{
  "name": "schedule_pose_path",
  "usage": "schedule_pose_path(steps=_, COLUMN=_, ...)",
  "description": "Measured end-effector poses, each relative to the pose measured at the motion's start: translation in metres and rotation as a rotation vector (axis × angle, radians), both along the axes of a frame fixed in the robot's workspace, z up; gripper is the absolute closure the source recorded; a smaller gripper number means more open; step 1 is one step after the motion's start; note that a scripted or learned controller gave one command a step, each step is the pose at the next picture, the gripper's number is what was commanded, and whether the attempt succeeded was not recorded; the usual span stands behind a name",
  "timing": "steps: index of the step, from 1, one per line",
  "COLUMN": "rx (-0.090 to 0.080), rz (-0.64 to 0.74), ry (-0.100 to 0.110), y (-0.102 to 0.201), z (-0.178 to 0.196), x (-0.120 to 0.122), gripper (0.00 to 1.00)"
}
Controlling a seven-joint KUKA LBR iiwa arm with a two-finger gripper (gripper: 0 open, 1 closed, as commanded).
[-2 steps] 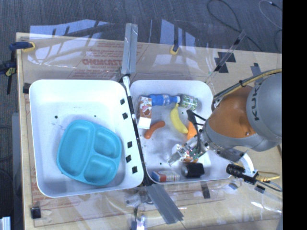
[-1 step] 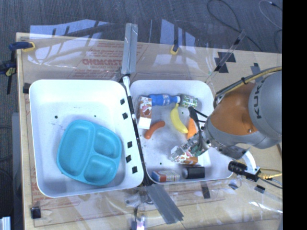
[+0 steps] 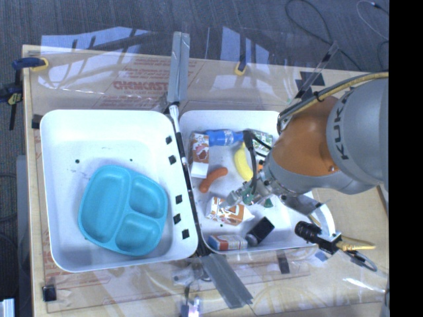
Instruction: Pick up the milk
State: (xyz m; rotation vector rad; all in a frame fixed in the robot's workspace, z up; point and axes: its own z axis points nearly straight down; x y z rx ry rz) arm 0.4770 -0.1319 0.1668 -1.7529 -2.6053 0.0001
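The grey arm [image 3: 344, 144] reaches over the right bin [image 3: 228, 119]. In the left bin [image 3: 66, 127] lies a blue divided plate [image 3: 123, 208]. The gripper [image 3: 248, 195] hangs low over the right bin's middle, just beside a banana [image 3: 243, 164] and a sausage [image 3: 213, 177]. Which item is the milk, I cannot tell.

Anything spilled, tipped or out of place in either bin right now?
No spill or damage visible. The right bin is a loose jumble: a blue bottle on its side, a banana, a sausage, small packets. The gripper sits low among them. The blue sectioned tray lies flat in the left bin.
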Motion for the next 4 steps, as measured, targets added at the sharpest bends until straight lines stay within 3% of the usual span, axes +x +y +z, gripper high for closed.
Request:
schedule_pose_path(steps=1, rx=-0.001, rz=-0.168, ry=0.001, y=0.001, z=-0.017, x=0.028, gripper=1.0)
schedule_pose_path(steps=2, rx=-0.001, rz=-0.168, ry=0.001, y=0.001, z=-0.017, x=0.028, gripper=0.0)
schedule_pose_path(steps=3, rx=-0.001, rz=0.027, ry=-0.004, y=-0.015, z=-0.074, x=0.001, gripper=0.0)
schedule_pose_path(steps=4, rx=-0.003, rz=0.03, ry=-0.004, y=-0.016, z=-0.064, x=0.001, gripper=1.0)
